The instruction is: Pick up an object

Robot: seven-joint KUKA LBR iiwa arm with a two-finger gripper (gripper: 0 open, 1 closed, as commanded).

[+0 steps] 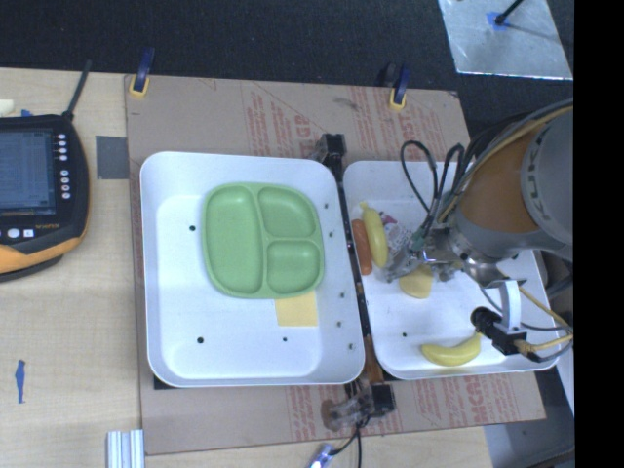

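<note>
My gripper [405,264] is low in the right bin [429,359], just left of a pale yellow chunk [417,285] and beside a small cluster at the bin's left wall. That cluster holds an orange hot dog [362,246], a yellow piece [374,232] and a crinkled clear wrapper [393,232]. A banana [451,351] lies near the bin's front edge. The grey wrist and its cables hide the fingertips.
The left bin [175,339] carries a green divided plate [262,239] and a yellow cheese slice [296,310]. A teach pendant [34,193] rests on the bench at far left. The arm's body [517,193] covers the right bin's far right side.
</note>
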